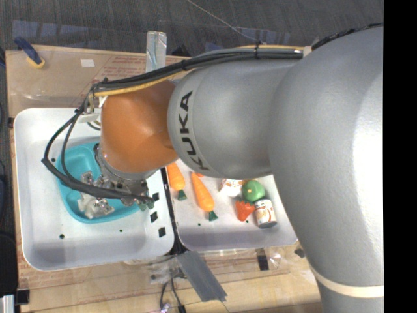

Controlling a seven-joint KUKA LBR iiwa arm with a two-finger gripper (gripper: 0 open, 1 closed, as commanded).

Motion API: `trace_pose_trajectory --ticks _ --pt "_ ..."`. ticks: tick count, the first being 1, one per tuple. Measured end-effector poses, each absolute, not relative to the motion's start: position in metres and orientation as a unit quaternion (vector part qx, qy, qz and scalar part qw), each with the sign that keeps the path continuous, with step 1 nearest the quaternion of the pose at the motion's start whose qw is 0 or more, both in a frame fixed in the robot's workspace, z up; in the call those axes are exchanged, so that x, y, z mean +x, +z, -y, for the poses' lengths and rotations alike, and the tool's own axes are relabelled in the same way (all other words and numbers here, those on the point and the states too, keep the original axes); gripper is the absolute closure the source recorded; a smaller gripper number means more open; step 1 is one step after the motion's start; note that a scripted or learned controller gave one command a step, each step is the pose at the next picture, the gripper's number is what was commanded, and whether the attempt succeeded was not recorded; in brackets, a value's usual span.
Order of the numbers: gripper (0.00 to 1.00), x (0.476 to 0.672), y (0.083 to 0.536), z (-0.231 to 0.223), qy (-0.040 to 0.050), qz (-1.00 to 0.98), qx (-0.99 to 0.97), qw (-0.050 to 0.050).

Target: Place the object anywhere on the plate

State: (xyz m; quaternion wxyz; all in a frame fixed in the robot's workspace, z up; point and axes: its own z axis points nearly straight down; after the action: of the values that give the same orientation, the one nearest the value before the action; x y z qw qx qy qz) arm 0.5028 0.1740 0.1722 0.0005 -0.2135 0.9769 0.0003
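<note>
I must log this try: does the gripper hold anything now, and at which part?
It cannot be told. The gripper hangs over the blue plate in the left bin, and the arm's orange band hides what lies under it.

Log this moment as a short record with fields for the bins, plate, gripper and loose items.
left bin: shallow white bin holding the turquoise plastic plate
gripper: metal two-finger gripper low over the plate
right bin: shallow white bin with two orange toy carrots, a green round toy, a small red toy and a small labelled can
</note>
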Motion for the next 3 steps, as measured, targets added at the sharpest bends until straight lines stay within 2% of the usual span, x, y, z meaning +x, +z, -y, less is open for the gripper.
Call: trace_pose_trajectory --ticks 1,2,3 --pt "1.00 0.577 0.204 -0.178 0.0000 -0.984 -0.178 0.003" --pt "1.00 0.557 0.134 -0.125 -0.0005 -0.982 -0.189 -0.003" --pt "0.00 0.558 0.137 -0.127 0.0001 -0.982 -0.190 0.000"
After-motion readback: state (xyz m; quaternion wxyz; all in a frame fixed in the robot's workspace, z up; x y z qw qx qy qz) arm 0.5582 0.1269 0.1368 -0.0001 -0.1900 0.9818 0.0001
